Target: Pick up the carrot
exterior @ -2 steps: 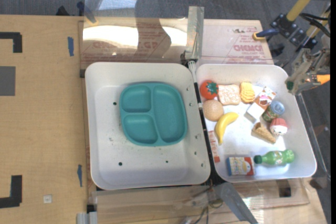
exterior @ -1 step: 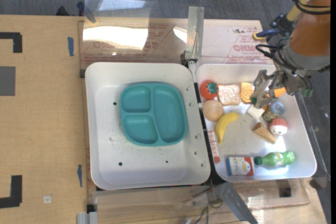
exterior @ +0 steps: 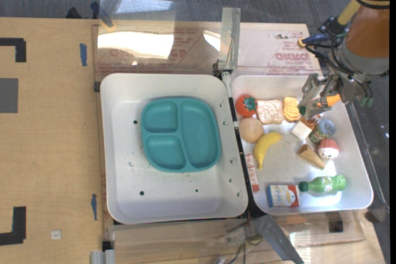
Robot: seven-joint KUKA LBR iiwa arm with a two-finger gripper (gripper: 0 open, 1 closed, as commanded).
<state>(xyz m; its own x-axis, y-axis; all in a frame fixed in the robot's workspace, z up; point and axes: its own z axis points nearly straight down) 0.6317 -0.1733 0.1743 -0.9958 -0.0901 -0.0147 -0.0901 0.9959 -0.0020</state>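
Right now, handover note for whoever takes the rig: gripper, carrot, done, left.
Gripper: down in the upper right part of the right bin, with a small orange piece between its fingers that looks like the carrot; I can't confirm a firm grip.
Other items in that bin: tomato, bread slice, banana, green bottle, small carton.
Left bin holds the teal divided tray.
Done: arm has reached the carrot.
Left: confirm the grasp and lift it clear of the bin.
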